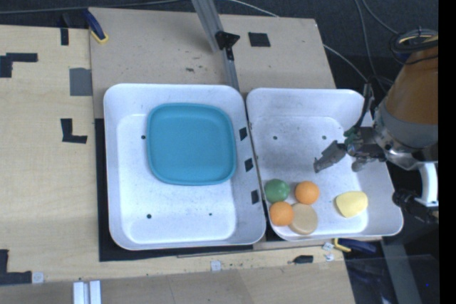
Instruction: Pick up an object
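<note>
Blue plate [191, 143] fills left bin [117, 174]. In right bin [285, 107], near corner: yellow lump [351, 203], tan disc [305, 218], two orange balls [307, 192], green ball [276, 190]. Likely light, rounded, prone to roll; pinch across middle. Gripper [329, 156] hovers above, spread, holding nothing.

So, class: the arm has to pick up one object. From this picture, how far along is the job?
Done: the end effector has reached in over the right bin. In hand: nothing shows between its fingers. Left: the whole pick. The green ball, two orange balls, beige disc and yellow piece all lie on the bin floor; the blue plate sits in the left bin.
</note>
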### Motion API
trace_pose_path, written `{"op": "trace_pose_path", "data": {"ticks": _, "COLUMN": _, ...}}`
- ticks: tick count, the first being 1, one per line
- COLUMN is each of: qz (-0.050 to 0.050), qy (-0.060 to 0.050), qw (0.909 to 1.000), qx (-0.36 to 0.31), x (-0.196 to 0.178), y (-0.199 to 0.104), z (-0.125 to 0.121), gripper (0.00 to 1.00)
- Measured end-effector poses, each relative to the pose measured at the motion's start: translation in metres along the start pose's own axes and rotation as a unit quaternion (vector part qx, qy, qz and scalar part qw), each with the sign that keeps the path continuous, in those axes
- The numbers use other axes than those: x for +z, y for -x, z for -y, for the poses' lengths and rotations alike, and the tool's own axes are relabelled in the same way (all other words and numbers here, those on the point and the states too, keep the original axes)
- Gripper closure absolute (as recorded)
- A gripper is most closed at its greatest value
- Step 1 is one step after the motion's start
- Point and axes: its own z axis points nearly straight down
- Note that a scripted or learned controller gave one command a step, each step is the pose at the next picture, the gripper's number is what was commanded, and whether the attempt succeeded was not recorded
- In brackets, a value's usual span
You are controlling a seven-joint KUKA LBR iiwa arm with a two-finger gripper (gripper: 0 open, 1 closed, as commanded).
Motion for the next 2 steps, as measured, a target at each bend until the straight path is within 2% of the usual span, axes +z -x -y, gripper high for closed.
{"op": "trace_pose_path", "data": {"ticks": 1, "qz": 0.000, "qy": 0.000, "qw": 1.0000, "qx": 0.000, "x": 0.049, "y": -0.007, "z": -0.006, "gripper": 0.00}}
{"op": "trace_pose_path", "data": {"ticks": 2, "qz": 0.000, "qy": 0.000, "qw": 1.0000, "qx": 0.000, "x": 0.094, "y": -0.005, "z": 0.002, "gripper": 0.00}}
